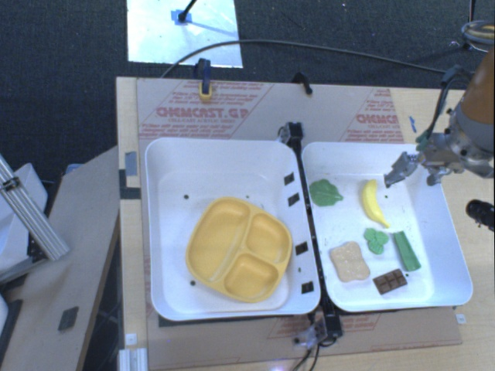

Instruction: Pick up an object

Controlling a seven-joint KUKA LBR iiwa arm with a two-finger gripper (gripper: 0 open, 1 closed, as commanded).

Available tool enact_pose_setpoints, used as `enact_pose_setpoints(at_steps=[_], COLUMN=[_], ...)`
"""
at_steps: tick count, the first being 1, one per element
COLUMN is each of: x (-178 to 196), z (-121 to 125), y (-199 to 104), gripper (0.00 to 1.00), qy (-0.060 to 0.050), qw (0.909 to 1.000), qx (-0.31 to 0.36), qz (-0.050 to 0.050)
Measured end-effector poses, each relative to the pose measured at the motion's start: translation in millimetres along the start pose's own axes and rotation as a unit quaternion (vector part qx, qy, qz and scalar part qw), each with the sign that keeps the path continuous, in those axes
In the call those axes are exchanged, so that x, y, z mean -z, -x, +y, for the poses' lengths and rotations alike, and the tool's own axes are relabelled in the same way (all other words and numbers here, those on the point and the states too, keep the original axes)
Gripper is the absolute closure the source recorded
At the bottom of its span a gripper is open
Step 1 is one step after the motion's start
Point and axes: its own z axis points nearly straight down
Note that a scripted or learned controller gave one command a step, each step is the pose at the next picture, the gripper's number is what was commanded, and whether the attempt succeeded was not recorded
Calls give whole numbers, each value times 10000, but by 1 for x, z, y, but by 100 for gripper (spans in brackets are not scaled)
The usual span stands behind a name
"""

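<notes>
At the far left, beside the table (93, 207), a slanted aluminium rail (31, 215) leans in from the edge, over a dark floor. The table carries a sheet of clear plastic with red lettering (203, 113), and a small yellow and blue clamp (204, 79) grips its far edge.

On that sheet sits the left bin (178, 161), white and shallow. A yellow divided tray (238, 248) with three compartments lies in its near half, turned at a slant, touching nothing else.

A row of black clips (297, 222) runs down the seam where the two bins meet.

The right bin (456, 284) holds six small things. Nearest the seam, at the far side, lies a green leaf-shaped piece (326, 193). Toward the near rim from it rests a tan cracker-like slab (349, 261). A yellow banana (373, 203) lies lengthwise in the middle of the bin, and just beyond its near tip sits a small green floret (377, 241). Right beside the floret a green bar (407, 251) lies at a slant, close to it but whether touching I cannot tell. A brown chocolate block (390, 282) lies near the front rim, just below the green bar.

At the right, the grey arm (476, 122) reaches over the far right part of this bin. Its tool (414, 168) hangs above the white floor, to the right of the banana and apart from it. The two fingers (397, 170) look spread, with nothing between them.
</notes>
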Motion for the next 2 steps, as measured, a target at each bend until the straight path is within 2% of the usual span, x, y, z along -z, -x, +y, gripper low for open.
enact_pose_setpoints(at_steps=[1, 2], x=[6, -37], z=[2, 5], y=[0, 5], gripper=[0, 0], qy=[55, 43], qw=[10000, 10000], qx=[13, 3], qz=[-10, -10])
